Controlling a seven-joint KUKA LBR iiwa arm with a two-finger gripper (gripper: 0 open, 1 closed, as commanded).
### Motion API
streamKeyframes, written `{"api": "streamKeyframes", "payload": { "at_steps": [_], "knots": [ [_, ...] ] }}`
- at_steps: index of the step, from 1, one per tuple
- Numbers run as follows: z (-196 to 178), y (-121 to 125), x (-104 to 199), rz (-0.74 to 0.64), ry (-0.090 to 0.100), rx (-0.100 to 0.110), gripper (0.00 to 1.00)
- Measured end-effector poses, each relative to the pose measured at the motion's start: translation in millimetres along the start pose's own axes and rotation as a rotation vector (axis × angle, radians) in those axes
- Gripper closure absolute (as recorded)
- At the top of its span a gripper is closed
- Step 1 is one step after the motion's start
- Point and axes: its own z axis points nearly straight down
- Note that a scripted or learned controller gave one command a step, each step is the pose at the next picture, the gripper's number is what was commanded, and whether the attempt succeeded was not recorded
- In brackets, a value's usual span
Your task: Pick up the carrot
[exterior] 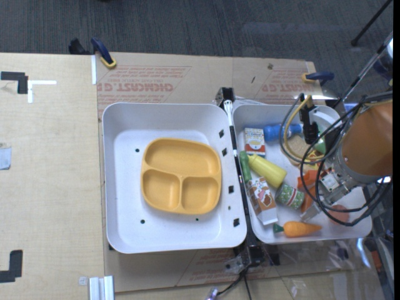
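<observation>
— Is the carrot [301,229] picked up already?
— No. It lies at the near edge of the right bin [365,229]. The gripper [314,211] hovers just above it, and nothing sits between its fingers.

Carrot [301,229]: orange, green stub at left end, lying flat along right bin's near wall.

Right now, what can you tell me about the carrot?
The carrot is a small orange toy, smooth like plastic, with a bit of green at its left end. It lies on its side near the front edge of the right bin, its orange tip pointing right. A green can sits just behind it, and a flat snack packet ends near its green top. Nothing is holding it.
</observation>
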Motion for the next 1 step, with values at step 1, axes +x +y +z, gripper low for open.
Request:
{"api": "streamKeyframes", "payload": {
  "at_steps": [1],
  "knots": [
    [-0.5, -20.3, 30.9, 0.232, 0.0, 0.001, 0.0]
  ]
}}
